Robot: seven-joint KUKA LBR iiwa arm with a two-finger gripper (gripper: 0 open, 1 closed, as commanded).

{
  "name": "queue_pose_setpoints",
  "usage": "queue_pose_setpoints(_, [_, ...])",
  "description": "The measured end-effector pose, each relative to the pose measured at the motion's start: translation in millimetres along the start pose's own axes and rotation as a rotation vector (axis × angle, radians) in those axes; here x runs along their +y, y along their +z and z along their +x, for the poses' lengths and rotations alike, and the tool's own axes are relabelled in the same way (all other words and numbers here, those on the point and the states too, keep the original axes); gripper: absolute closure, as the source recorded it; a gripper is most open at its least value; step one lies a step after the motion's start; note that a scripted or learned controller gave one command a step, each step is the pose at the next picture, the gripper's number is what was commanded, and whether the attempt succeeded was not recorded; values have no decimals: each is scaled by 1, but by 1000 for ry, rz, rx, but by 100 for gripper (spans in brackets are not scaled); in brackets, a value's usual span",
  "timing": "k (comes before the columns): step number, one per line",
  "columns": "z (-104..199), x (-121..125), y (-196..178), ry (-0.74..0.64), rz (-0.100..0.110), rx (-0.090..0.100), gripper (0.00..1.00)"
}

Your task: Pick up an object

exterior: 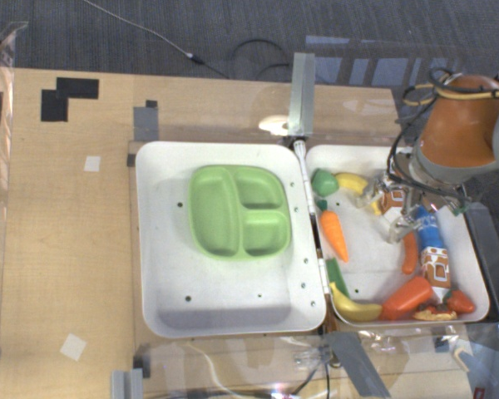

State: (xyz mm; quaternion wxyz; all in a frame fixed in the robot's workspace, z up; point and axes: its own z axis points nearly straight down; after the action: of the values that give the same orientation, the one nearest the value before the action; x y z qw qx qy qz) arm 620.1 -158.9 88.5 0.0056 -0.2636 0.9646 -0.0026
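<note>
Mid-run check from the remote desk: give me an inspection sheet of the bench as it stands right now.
Surface: wooden bench with black tape marks, bearing two white bins side by side.
Job's things: right bin holds a carrot, a banana, a yellow piece, a green piece, a blue bottle and orange-red toy food near its lower right corner.
Clutter: left bin holds a green divided plate.
Grippers: gripper low over the right bin beside the blue bottle; finger state unclear.
Cables: black cable on the floor behind the bench; black cables at the wrist.
Surroundings: grey carpet.
</note>
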Motion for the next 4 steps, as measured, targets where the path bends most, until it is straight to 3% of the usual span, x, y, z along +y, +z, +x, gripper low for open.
queue_pose_setpoints(1, [-5, 0, -15, 0, 5, -10, 100])
queue_pose_setpoints(2, [-7, -31, -165, -254, 6, -5, 100])
queue_pose_setpoints(3, [25, 27, -63, -100, -10, 6, 100])
queue_pose_setpoints(4, [16, -47, -185, -487, 4, -3, 100])
